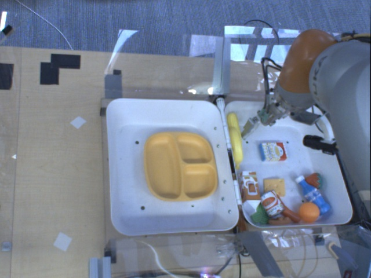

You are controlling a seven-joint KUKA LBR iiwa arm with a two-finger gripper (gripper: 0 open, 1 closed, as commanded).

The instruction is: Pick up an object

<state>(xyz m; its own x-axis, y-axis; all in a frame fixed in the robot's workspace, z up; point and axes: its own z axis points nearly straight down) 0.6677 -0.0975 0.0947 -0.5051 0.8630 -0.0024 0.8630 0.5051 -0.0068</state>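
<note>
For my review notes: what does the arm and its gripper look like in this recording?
The arm is bulky, with rounded grey casing and a glossy orange band above the wrist. Thin black cables loop beside the wrist. The gripper is a small, slim metallic piece, grey-green in tone, far narrower than the arm segments. A black fitting juts from the grey casing lower down. No markings or lettering are legible.

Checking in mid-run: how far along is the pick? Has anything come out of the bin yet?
Done: the arm has reached over the right bin, and the hand is low near the banana by the divider. In hand: nothing shows between its fingers. Left: the grasp and the lift; the banana, small carton, cracker, orange and bottle lie in the bin.
</note>
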